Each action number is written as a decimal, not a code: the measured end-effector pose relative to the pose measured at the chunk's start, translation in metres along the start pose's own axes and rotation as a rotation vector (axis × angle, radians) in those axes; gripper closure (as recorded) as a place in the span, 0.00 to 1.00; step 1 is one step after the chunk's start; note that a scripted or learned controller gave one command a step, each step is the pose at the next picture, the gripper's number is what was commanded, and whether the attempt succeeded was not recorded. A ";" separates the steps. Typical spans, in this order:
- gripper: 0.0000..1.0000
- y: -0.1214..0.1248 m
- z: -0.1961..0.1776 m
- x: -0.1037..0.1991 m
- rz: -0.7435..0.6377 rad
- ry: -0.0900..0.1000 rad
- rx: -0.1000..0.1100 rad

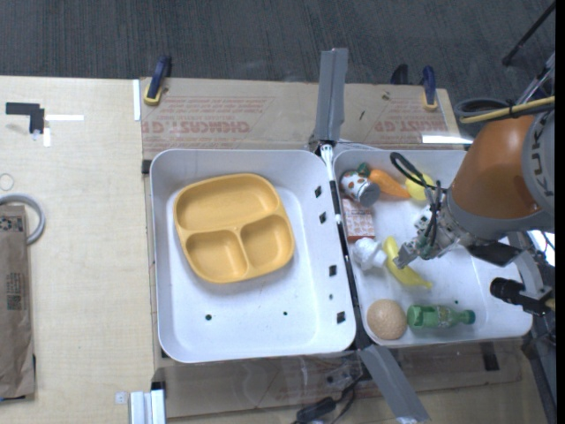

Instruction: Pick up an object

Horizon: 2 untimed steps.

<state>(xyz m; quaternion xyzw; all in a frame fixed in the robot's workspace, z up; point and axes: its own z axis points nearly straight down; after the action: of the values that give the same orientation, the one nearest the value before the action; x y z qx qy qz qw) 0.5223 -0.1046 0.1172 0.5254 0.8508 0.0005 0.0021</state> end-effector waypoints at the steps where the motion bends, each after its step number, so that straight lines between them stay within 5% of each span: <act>1: 1.00 0.061 -0.107 0.070 0.311 0.001 0.004; 2: 1.00 0.079 -0.102 0.037 -0.074 0.001 0.004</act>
<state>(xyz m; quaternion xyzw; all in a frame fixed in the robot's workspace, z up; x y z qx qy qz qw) 0.5764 -0.0363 0.2189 0.4937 0.8697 -0.0008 0.0006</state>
